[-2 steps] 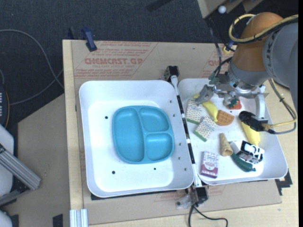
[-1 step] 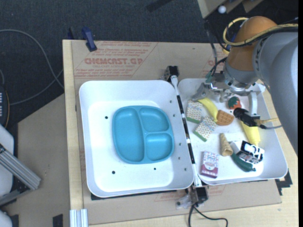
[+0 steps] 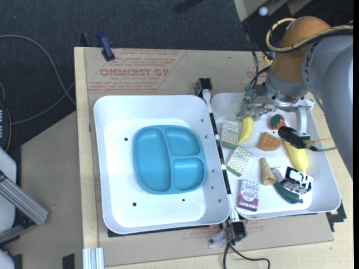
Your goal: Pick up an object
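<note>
Jaws hang over the far end of the right white bin (image 3: 328, 200), though you cannot tell whether they are spread or pressed together on the gripper (image 3: 259, 109), which sits just above the small curved yellow banana (image 3: 246, 129). That banana lies near the bin's left wall, likely the nearest pick. Beyond it, the divided blue plastic plate (image 3: 168, 158) rests in the left bin.

Divided plate (image 3: 168, 158) lies in the left bin (image 3: 106, 116); the right bin (image 3: 328, 192) holds the small items
</note>
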Controlling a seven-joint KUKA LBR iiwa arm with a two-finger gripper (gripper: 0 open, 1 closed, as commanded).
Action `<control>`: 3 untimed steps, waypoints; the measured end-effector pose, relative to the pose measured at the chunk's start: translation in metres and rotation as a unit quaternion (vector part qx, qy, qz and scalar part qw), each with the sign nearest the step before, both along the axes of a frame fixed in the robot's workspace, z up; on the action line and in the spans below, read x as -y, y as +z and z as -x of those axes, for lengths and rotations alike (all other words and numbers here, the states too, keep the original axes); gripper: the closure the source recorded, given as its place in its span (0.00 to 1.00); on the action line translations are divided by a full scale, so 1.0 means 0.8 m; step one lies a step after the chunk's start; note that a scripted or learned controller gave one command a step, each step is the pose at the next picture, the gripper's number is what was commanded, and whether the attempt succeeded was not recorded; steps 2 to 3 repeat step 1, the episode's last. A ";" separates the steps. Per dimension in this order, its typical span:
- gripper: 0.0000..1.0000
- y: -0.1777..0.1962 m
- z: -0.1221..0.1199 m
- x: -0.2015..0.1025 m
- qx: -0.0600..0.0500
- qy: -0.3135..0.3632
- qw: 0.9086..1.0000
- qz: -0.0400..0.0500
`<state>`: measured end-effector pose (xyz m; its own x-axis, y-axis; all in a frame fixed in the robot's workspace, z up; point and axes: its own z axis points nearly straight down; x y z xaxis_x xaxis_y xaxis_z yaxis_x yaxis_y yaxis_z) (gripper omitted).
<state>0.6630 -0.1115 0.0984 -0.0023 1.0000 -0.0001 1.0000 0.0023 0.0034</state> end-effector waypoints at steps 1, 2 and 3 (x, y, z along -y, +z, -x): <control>1.00 0.110 0.016 -0.067 0.000 0.000 1.000 0.000; 1.00 0.110 0.016 -0.067 0.000 0.000 1.000 0.000; 1.00 0.110 0.016 -0.067 0.000 0.000 1.000 0.000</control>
